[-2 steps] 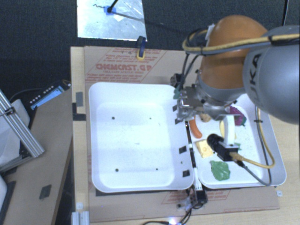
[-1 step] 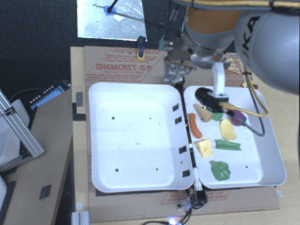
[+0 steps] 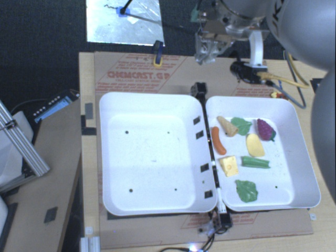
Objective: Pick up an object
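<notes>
Hand (image 3: 206, 54) hangs at twelve o'clock, beyond the bins; its opening cannot be judged. Recommend descending squarely over the carrot (image 3: 218, 140).

It was a robotics lab: 2 white bins (image 3: 152, 101) were clamped onto a cardboard-covered worktop (image 3: 136, 70), with loose cables (image 3: 286, 80), aluminium framing (image 3: 21, 146) and a grey robot arm (image 3: 310, 25).

Arm (image 3: 294, 14) cut off at top and right edges — gripper (image 3: 206, 54) fingers blurred, state unclear
</notes>
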Controlling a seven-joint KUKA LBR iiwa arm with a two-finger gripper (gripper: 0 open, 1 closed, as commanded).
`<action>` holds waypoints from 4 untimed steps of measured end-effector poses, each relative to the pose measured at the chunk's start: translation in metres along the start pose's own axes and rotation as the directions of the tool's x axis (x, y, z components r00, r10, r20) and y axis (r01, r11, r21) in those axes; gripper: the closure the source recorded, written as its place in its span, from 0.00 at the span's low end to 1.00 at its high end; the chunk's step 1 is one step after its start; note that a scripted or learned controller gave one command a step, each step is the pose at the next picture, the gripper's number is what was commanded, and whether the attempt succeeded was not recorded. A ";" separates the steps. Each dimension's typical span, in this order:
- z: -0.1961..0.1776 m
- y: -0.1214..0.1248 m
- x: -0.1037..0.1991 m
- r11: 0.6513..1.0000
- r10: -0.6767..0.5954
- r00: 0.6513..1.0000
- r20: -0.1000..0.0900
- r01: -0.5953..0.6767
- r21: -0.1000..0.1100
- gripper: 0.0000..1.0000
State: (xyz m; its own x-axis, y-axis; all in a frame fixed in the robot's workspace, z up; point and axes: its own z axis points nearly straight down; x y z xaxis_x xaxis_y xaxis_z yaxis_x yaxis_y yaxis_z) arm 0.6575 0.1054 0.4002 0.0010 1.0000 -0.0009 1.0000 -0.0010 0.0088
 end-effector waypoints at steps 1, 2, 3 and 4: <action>-0.066 0.013 -0.055 1.000 0.001 1.000 0.000 -0.001 0.000 1.00; 0.155 0.008 0.009 1.000 -0.007 1.000 -0.001 0.008 0.020 1.00; 0.255 0.005 0.101 1.000 -0.011 1.000 -0.003 0.011 0.008 1.00; 0.300 -0.025 0.052 1.000 -0.001 1.000 0.000 0.001 0.011 1.00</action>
State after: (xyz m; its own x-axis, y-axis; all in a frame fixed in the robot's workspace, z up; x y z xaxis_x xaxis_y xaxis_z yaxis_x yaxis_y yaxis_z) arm 0.6347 0.1574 0.0998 0.0005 1.0000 -0.0009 1.0000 -0.0005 -0.0025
